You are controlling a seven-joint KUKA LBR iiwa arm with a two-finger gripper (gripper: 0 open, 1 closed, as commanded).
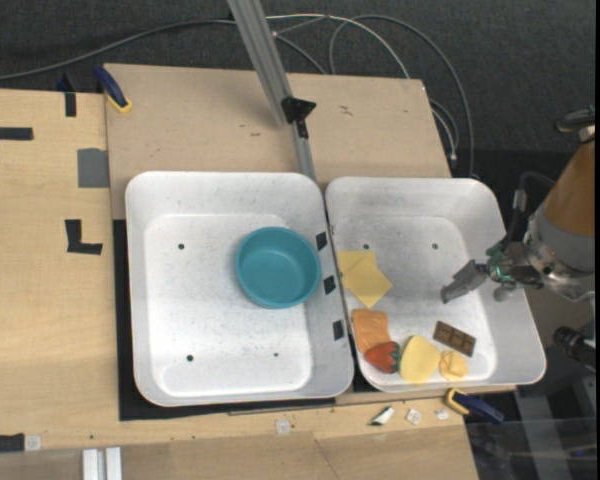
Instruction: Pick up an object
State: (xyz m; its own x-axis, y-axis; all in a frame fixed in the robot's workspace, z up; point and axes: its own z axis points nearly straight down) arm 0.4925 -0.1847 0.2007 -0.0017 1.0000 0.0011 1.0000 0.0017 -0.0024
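Chocolate bar (pixel 454 338) looks the likeliest pick, lying dark and flat near the front right of the right bin (pixel 410 193), just below the gripper (pixel 462 283), which hangs over the bin's floor with nothing between its fingers; whether they are spread or closed I cannot tell from here. Along the same front edge sit a yellow cheese wedge (pixel 418 359), a small yellow piece (pixel 453 366), a red strawberry (pixel 381 356) touching an orange block (pixel 370 325), and further back a flat yellow slice (pixel 365 277). To my eye the job is at the approach stage: nothing is lifted, and the arm is poised over bare floor between the slice and the chocolate. The next move would call for sliding toward the front and dropping straight onto one item, and the chocolate sits a little apart from the cheese, so it offers some room. The front and right walls are close to that cluster, which could crowd a finger. The middle and back of the bin lie open. The left bin (pixel 160 198) holds a blue bowl (pixel 277 267), well apart from all this.
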